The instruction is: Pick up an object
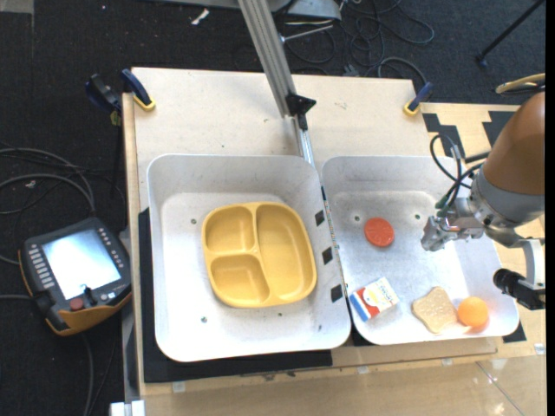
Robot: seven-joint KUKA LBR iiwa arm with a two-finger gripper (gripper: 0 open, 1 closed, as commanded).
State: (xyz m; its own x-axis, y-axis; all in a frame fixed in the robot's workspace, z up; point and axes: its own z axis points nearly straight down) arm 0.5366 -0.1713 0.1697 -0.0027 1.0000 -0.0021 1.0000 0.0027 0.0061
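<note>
- Camera view, nearest edge first: take the right bin (342,189) as your landmark. Along its near wall you have a small carton (375,298), a slice of toast (435,308) and an orange ball (473,312), the last two touching or nearly so. That crowding would likely make a clean pinch harder there.
- Farther in, near the bin's middle, a red disc (379,231) lies alone, well apart from the rest, so it looks like your easiest pick.
- The gripper (436,233) hangs over the bin just right of that disc, carrying nothing you can see; whether it is spread or pressed together, you cannot tell.
- Left of the bin, the yellow divided plate (258,254) sits in the other bin (173,232), probably as a drop-off spot.
</note>
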